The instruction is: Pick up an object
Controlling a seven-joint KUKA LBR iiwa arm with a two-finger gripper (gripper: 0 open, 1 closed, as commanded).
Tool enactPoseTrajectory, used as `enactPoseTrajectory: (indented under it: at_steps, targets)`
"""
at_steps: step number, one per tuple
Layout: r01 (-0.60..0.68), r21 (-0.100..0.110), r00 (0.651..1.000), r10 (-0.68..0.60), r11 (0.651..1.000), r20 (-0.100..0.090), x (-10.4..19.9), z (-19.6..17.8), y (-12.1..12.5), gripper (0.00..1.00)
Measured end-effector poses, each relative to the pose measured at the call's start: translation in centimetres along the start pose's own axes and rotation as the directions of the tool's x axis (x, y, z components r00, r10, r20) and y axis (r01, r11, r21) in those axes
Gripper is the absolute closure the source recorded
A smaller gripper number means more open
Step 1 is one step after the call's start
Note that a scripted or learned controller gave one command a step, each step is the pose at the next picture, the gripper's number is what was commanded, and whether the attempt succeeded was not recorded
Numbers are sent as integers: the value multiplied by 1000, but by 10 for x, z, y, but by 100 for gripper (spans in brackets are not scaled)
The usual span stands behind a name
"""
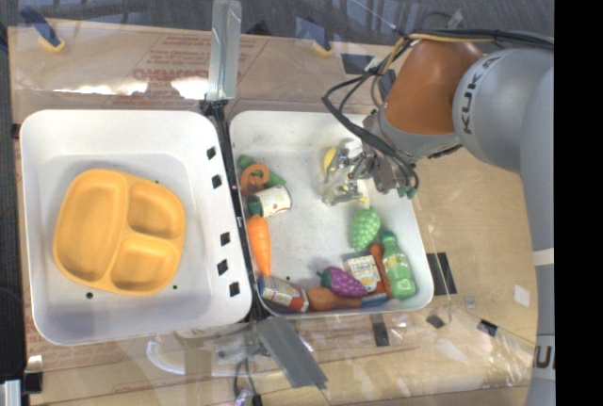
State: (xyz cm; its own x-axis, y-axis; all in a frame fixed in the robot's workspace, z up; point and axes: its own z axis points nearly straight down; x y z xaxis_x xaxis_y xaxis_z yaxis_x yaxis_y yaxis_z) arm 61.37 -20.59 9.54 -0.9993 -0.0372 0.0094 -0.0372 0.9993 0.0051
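My gripper (345, 189) hangs low over the upper middle of the right bin (301, 126), reaching in from the right under the orange wrist band. A small yellow toy (330, 158) lies right against its upper left side; whether it is gripped cannot be seen. Just below the gripper sits a green bumpy toy (366, 228). A carrot (259, 245), a white can (274, 201) and a green-and-orange ring (252, 176) lie along the bin's left wall.
Along the right bin's lower edge are purple grapes (344, 282), a green bottle (399, 273), a red-and-white packet (362, 267) and a small can (282, 294). The left bin (57, 136) holds a yellow divided plate (118, 230).
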Motion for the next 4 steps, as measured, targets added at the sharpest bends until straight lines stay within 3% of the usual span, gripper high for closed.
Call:
enactPoseTrajectory:
  at_steps: [1, 2, 3, 4]
  targets:
    - [0, 0, 1000, 0, 1000, 0, 0, 0, 0, 0]
    - [3, -2, 1000, -3, 1000, -4, 0, -6, 1, 100]
    - [3, -2, 1000, -3, 1000, -4, 0, -6, 1, 0]
    - [183, 4, 983, -183, 983, 4, 0, 6, -2, 0]
